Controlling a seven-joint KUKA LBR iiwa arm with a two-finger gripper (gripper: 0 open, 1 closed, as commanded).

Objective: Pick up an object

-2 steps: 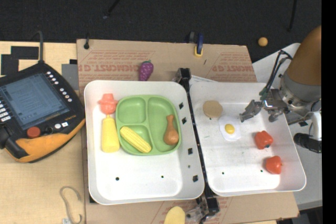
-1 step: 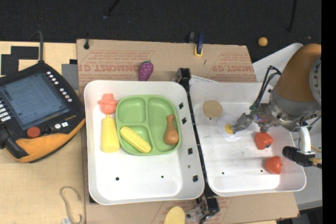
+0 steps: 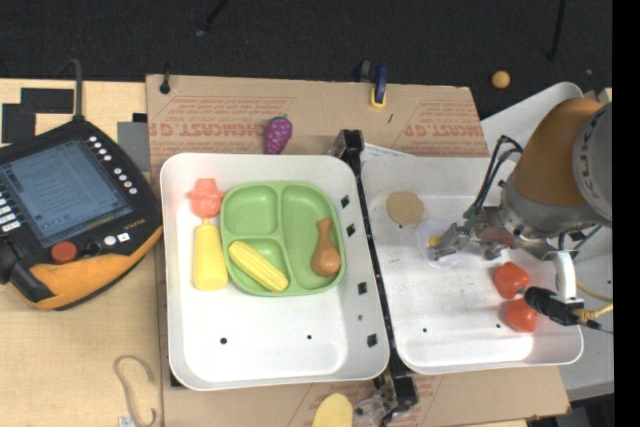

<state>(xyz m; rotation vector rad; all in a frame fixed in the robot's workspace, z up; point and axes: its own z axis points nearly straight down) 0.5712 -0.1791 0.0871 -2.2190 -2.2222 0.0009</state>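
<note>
Your gripper (image 3: 447, 244), finger state unreadable, sits low in the right white bin (image 3: 470, 355) just below the flat tan disc (image 3: 405, 208), apparently poised to grasp.

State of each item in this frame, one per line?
hand: low in right bin, nothing visibly held
green plate: flat in left bin
corn: lying on plate
drumstick: lying on plate
tan disc: flat in right bin
</note>
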